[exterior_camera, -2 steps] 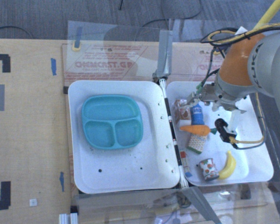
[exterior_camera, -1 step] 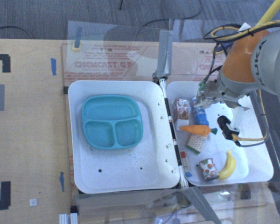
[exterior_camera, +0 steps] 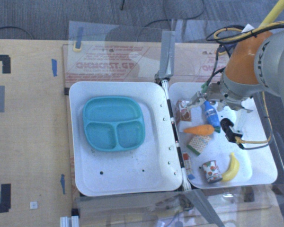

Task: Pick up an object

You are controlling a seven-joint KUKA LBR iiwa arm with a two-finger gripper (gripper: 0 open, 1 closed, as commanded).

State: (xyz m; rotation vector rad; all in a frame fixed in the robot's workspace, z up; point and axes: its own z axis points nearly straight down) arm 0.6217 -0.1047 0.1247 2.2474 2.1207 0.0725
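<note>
The gripper [exterior_camera: 209,100] hangs over the right bin [exterior_camera: 262,171], directly above the blue bottle [exterior_camera: 211,116], whose long axis runs toward the carrot [exterior_camera: 199,130]; whether the gripper is clenched cannot be told.

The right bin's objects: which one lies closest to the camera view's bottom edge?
The small printed can, lying beside the banana in the right bin. The carrot and blue bottle lie higher up.
</note>
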